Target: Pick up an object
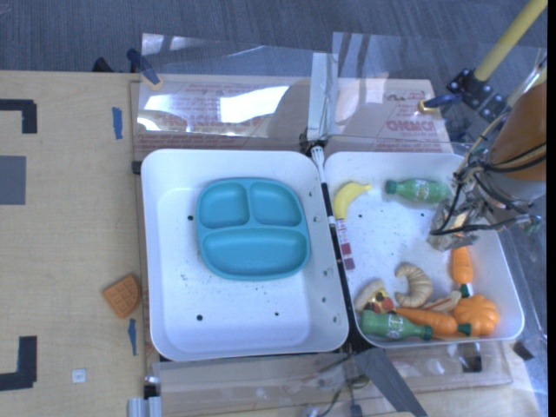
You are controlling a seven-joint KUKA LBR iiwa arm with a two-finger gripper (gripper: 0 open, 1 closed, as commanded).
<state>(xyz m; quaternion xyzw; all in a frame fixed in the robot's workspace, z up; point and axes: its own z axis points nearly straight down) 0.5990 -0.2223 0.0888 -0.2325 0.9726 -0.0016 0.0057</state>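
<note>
The gripper [450, 233], state impossible to tell, hangs near the carrot [461, 266] and may slip off it.

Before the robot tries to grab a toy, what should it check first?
1. Toys within reach in the right bin: ok. A banana, a green bottle and a carrot lie there.
2. Gripper above that bin: ok, it sits near the right side, just above the carrot.
3. Fingers open or shut: cannot tell, cables hide them.
4. Anything already held: cannot tell.
5. Easy target standing apart: ok, the banana and the green bottle each lie alone.
6. Front pile free to pick from: not ok, the toys there touch and overlap.
</note>
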